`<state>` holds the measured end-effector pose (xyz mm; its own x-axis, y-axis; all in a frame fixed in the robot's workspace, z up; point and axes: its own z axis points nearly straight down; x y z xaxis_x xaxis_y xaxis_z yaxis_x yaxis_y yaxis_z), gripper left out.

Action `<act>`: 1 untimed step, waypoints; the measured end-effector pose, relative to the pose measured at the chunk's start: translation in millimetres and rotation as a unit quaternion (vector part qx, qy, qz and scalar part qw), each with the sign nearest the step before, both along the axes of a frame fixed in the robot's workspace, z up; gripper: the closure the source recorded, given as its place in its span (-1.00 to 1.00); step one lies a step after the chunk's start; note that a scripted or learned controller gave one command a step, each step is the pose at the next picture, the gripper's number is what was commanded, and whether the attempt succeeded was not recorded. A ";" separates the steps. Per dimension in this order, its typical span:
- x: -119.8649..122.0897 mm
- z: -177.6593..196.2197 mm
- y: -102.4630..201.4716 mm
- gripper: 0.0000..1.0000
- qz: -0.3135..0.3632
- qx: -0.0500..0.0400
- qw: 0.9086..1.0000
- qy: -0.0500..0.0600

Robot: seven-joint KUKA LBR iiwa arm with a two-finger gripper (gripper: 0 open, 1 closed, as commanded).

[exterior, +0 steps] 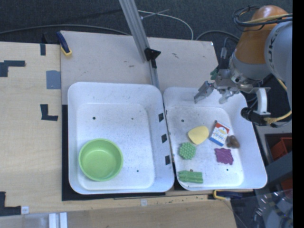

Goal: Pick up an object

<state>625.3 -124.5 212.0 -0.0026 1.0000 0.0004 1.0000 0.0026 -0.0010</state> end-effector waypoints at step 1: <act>0.0 0.0 0.0 -1.00 0.000 0.000 1.000 0.000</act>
<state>625.3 -124.5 212.0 -0.0026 1.0000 0.0004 1.0000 0.0026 -0.0011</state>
